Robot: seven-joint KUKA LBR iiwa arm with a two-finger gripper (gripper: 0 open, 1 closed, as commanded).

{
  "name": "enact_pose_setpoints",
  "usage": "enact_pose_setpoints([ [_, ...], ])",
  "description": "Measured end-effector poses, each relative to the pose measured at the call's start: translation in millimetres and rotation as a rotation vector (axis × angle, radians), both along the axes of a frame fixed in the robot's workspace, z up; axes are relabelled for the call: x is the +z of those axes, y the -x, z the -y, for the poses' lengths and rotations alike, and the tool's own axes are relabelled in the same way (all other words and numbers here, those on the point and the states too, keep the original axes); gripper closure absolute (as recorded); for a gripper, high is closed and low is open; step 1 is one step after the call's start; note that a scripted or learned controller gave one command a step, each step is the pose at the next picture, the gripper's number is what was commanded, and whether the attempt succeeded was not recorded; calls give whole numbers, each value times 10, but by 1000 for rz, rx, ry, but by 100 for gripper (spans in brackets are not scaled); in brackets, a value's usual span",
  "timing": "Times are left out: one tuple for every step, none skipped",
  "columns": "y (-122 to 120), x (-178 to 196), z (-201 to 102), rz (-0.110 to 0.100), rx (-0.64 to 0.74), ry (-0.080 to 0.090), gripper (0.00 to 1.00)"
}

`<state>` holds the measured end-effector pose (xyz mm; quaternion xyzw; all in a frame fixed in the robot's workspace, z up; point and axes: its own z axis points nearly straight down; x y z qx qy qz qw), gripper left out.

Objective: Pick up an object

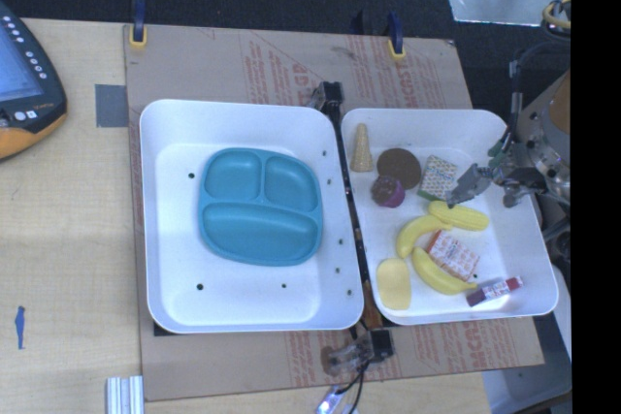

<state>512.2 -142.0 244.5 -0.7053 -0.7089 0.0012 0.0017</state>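
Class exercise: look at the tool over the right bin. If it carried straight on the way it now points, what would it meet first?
The tool points down and left across the right bin. Its tip sits just above the corn, so that is probably first, though its height above the corn is unclear from one slanted view.

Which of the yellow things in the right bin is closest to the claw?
The corn cob, lying just under the claw; the bananas and the yellow block sit lower down.
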Motion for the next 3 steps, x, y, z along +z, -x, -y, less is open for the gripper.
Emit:
enact_pose_setpoints([
  [401, -981, -456, -13, 1, -5, 0],
  [366, -1536, -495, -1, -2, 1, 0],
  [-67, -1523, -420, 5, 0, 1, 0],
])
